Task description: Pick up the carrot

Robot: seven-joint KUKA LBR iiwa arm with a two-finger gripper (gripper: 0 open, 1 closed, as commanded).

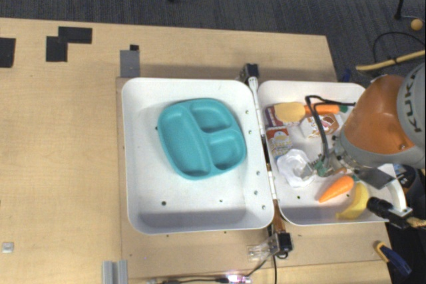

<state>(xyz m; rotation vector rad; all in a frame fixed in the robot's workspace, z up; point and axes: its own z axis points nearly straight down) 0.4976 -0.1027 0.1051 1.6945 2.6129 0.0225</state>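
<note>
While the arm leans over the right bin, its claw hangs beside the carrot.

We can read only part of white letters, "KU", on the arm's orange band at three o'clock
</note>
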